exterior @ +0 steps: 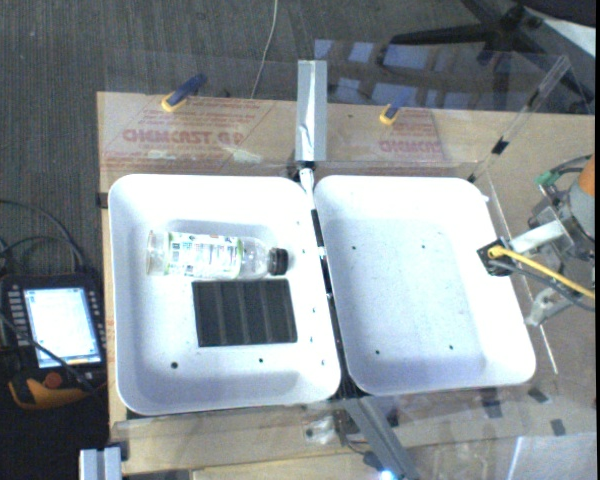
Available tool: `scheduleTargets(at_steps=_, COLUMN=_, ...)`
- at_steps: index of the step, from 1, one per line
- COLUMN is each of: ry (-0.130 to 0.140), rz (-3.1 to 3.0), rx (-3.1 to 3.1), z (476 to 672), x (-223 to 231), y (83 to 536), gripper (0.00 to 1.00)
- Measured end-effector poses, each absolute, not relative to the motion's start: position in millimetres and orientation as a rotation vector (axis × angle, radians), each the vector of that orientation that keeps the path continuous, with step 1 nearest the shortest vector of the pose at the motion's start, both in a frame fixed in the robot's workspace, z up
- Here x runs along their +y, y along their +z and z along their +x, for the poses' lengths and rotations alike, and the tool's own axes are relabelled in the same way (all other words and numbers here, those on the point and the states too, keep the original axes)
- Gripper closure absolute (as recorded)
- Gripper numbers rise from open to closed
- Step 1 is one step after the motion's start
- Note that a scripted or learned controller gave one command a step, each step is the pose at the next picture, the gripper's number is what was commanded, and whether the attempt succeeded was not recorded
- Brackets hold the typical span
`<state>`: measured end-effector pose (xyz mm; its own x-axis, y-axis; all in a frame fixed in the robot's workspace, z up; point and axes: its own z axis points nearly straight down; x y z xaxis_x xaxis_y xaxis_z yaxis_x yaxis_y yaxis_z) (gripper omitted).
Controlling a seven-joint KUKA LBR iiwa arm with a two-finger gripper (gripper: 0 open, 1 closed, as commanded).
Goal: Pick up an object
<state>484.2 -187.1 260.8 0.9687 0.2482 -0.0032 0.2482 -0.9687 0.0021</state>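
Note:
A clear plastic bottle (pixel 212 254) with a black cap lies on its side in the left bin (pixel 130 368), cap pointing right. Just in front of it, a dark ribbed rectangular pad (pixel 246 311) lies flat on the bin floor. The right bin (pixel 420 288) sits beside it. My gripper (pixel 552 258) hangs at the far right, just outside the right bin's right rim and far from both objects. A yellow strip (pixel 525 262) and a small black piece (pixel 496 259) reach from it to that rim.
A metal post (pixel 311 108) stands at the back between the bins. Two clamps (pixel 183 91) (pixel 389 114) hold the board's far edge. A teach pendant (pixel 55 330) with cables lies on the floor to the left. Chair legs (pixel 480 8) stand at the back right.

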Motion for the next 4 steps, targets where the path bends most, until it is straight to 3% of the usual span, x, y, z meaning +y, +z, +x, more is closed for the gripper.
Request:
scheduleTargets(at_steps=1, ry=-0.007, rz=3.124, rx=0.314, z=483.5, x=-224, y=295, gripper=0.0)
scheduleTargets(at_steps=2, ry=0.006, rz=3.13, rx=0.323, z=486.4, x=-216, y=96, gripper=0.0)
scheduleTargets(at_steps=3, ry=-0.002, rz=3.132, rx=0.326, z=485.6, x=-215, y=104, gripper=1.0)
scheduleTargets(at_steps=4, ry=-0.005, rz=3.122, rx=0.35, z=521.5, x=-133, y=224, gripper=1.0)
